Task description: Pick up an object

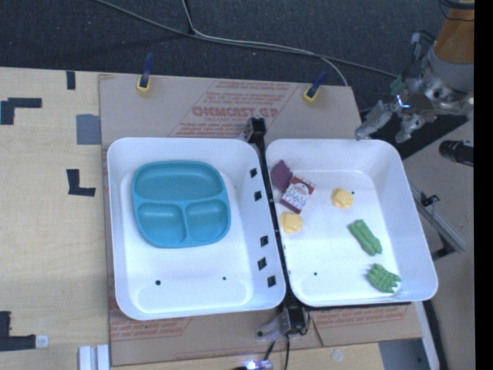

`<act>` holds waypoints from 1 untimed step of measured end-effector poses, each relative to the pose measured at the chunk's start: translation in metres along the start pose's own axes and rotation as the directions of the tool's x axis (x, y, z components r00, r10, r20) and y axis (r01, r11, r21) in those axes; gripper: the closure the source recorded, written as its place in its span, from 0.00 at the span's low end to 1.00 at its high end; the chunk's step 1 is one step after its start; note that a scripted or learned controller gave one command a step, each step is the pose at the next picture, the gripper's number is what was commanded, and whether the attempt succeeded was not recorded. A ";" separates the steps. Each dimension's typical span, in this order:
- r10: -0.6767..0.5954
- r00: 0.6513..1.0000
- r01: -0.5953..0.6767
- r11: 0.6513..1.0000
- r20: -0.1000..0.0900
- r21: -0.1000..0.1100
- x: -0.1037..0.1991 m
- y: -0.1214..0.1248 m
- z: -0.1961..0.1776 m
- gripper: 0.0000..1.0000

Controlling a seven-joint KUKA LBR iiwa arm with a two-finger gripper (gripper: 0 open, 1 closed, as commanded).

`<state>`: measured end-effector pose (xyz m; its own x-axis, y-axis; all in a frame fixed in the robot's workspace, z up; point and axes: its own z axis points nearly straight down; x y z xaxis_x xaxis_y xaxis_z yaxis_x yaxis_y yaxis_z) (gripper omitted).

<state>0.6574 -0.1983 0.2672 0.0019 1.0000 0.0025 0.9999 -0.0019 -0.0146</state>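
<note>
Two shallow white bins sit side by side on the bench, edges meeting along a black clip strip. Left white bin (123, 284) holds a blue divided plastic tray (182, 203), lying flat in its upper half. Right white bin (408, 206) holds the small stuff: a dark maroon soft block (280, 173) near the upper left corner, touching a red-and-white printed packet (296, 194) just below it. One yellow rounded lump (291, 223) lies just under the packet, close to the dividing wall. A second yellow lump (342, 198) sits apart, toward the bin's middle. One green ridged piece (365, 237) lies on a slant right of centre; another green ridged piece (383, 278) rests near the lower right corner.

My gripper (389, 126) hangs beyond the right bin's upper right corner, outside its rim, well apart from every item. Fingers look spread, with one light tip out to the left and a dark one to the right; nothing between them. Orange band of my wrist shows at the top right.
</note>
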 end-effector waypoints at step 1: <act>-0.004 1.000 0.004 1.000 0.003 -0.012 0.001 0.002 -0.008 0.00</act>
<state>0.6592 -0.1973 0.2754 -0.0016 1.0000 -0.0002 1.0000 0.0016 -0.0029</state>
